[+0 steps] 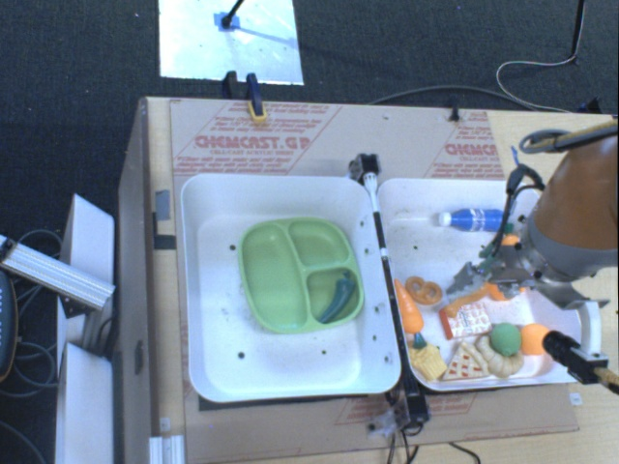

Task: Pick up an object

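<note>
The gripper hangs low in the right bin, just left of the arm, and I cannot tell its state, while the toy food pile lies right next to it on the near side.

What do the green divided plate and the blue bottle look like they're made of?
Green divided plate: likely moulded plastic, judging by its uniform pale green colour, soft sheen and rounded compartment ridges. Blue bottle: probably plastic too, a blue body with a white cap end, though it is too small to be sure.
</note>
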{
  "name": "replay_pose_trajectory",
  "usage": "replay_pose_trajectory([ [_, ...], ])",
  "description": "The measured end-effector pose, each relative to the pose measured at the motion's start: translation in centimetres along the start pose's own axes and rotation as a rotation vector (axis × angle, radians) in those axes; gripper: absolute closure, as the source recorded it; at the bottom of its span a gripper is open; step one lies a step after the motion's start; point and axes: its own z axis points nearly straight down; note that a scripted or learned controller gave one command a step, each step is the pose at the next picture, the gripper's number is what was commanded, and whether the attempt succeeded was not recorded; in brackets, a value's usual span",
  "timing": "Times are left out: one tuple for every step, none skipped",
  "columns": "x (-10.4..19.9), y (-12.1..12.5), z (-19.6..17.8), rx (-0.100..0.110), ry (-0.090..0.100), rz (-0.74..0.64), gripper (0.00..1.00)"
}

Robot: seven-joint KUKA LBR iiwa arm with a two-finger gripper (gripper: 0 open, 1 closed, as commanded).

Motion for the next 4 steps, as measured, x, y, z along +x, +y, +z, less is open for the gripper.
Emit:
replay_pose_trajectory([
  [-0.2,2.8,10.1,-0.003,-0.001,0.001,0.00],
  [-6.4,9.0,10.8,-0.001,-0.002,0.001,0.00],
  [-6.3,9.1,9.8,-0.003,-0.002,-0.001,1.00],
  [3.2,8.2,0.2,-0.002,0.001,-0.003,1.00],
])
